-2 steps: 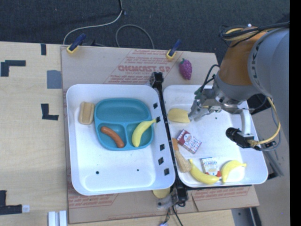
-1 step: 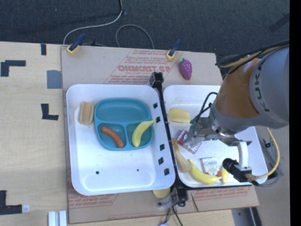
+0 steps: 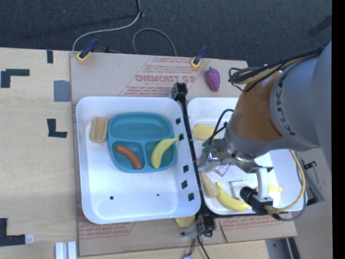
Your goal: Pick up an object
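Cardboard covers the bench (image 3: 156,80) under two white bins: the left bin (image 3: 135,204) has a bare floor below its blue tray (image 3: 141,127), while the right bin (image 3: 285,166) is crowded and mostly roofed by the arm (image 3: 269,117), so a descent risks clipping the divider (image 3: 187,155) or the near wall. Candidate objects here are a banana (image 3: 232,201), a corn piece (image 3: 207,183) and a pale piece (image 3: 203,131), close enough to be shoved instead of grasped. I cannot tell how wide the gripper (image 3: 215,158) stands or whether it has anything.
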### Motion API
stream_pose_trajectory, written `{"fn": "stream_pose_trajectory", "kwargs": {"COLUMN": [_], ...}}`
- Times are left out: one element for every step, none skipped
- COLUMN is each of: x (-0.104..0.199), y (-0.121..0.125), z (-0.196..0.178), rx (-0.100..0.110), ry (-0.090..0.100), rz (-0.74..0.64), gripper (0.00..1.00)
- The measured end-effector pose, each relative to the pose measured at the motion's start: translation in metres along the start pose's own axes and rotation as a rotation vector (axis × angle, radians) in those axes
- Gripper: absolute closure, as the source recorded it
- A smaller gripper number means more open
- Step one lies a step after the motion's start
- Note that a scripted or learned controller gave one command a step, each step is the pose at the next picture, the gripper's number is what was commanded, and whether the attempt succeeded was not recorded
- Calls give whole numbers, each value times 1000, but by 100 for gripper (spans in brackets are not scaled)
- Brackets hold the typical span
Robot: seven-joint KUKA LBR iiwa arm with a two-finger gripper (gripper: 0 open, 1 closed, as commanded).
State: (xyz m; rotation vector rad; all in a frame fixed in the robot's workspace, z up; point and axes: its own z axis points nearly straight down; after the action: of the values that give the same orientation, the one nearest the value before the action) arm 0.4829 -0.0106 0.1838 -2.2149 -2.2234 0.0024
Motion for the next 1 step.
{"fn": "stream_pose_trajectory", "kwargs": {"x": [-70], "y": [25], "z": [-67], "rx": [-10], "ry": [-5], "rz": [8], "gripper": [100]}}
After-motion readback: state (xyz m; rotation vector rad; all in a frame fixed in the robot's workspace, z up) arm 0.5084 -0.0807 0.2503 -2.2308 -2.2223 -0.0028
